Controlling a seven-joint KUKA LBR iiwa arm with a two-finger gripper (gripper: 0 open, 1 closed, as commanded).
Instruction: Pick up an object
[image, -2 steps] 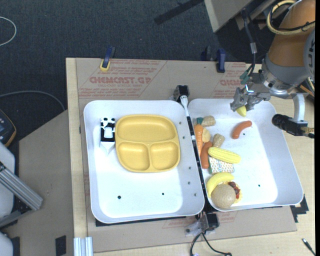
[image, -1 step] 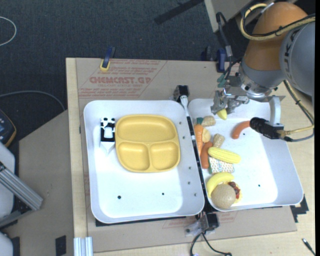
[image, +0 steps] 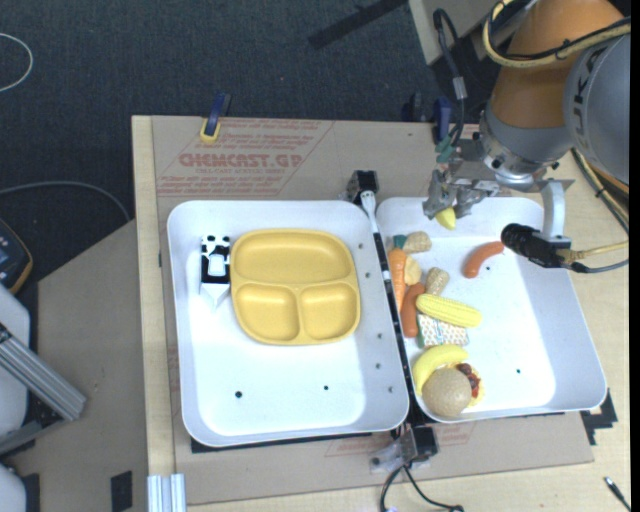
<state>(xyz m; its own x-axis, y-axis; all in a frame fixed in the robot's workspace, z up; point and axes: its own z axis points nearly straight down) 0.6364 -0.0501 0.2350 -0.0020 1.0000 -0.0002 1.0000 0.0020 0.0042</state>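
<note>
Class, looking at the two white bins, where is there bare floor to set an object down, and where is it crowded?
Free: the left bin below the yellow divided tray, and the right bin right of the corn cob. Crowded: the right bin's left side.

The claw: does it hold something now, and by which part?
The claw appears to pinch a small yellow piece by its upper end, above the right bin.

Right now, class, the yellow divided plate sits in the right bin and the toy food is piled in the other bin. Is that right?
Not quite. The camera view shows the yellow plate in the left bin, not the right. The toy food, such as the corn and carrot, lies in the right bin.
</note>
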